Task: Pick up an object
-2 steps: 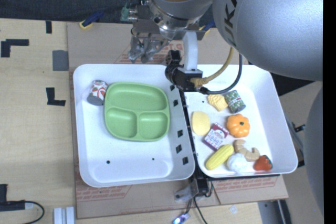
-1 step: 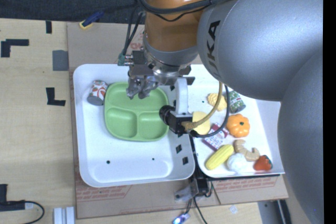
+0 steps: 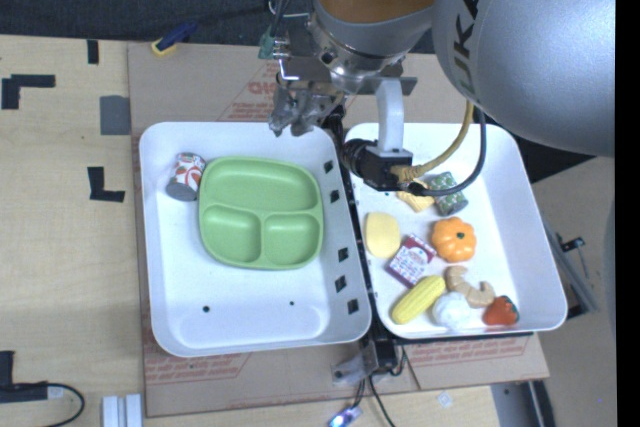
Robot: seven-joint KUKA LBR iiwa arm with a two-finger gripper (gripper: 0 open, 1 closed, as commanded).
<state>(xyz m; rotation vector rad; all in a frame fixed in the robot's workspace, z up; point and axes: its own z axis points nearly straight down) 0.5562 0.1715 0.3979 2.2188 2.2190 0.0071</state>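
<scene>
Arm over the bins, nothing lifted yet.

Arm (image 3: 520,25) looms over the top of both bins; gripper (image 3: 298,120) hangs above the left bin (image 3: 165,315), near the green tray (image 3: 262,212); grip state unreadable, nothing seen held. Candidates lie in the right bin (image 3: 535,245): pumpkin (image 3: 453,238), corn (image 3: 416,298). Grasp not yet made.

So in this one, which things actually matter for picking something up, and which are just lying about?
For the job:
gripper, over the left bin's far edge
toys in the right bin: pumpkin, corn cob, red packet
small can by the green plate

Lying about:
cardboard sheet
blue and yellow clip
</scene>
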